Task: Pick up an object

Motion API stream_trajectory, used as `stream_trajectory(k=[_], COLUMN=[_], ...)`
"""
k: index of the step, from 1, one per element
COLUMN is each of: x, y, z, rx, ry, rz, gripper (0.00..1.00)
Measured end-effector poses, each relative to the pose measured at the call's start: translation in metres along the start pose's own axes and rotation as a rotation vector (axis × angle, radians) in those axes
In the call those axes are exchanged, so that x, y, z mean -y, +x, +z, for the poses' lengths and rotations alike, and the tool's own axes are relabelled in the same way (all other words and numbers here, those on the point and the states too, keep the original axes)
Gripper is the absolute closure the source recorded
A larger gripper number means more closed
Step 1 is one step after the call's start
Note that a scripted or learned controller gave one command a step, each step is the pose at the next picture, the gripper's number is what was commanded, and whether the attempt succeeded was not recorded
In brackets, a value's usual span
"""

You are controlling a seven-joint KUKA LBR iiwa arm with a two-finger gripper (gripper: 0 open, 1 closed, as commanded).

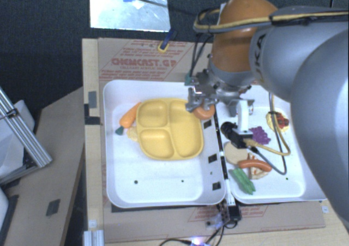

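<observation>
My gripper [200,103] hangs over the far right corner of the left bin [158,190], just past the corner of a yellow divided tray [163,130]. A small orange piece [205,113] sits directly under its tip, touching or nearly touching it. Whether it is gripped I cannot tell. An orange carrot [130,115] lies against the tray's left edge. The arm's orange band and grey body cover the far part of the right bin [289,185].
In the right bin lie purple grapes [260,135], a hot dog [255,165], a green vegetable [243,180], a pale bread slice [234,155] and a red-and-yellow item [279,121]. A yellow cable loops over them. The divider between the bins runs beneath the gripper.
</observation>
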State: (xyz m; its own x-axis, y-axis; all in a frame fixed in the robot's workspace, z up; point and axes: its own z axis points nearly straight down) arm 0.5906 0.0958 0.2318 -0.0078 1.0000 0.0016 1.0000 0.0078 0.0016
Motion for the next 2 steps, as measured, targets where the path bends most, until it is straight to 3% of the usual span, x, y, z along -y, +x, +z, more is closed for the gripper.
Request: stream_trajectory(k=[1,2], x=[0.001,0.004], y=[-0.007,0.001], z=[0.016,-0.002], rx=[0.002,0.000], ry=[0.002,-0.001], rz=[0.007,0.003], gripper=[1.00,1.00])
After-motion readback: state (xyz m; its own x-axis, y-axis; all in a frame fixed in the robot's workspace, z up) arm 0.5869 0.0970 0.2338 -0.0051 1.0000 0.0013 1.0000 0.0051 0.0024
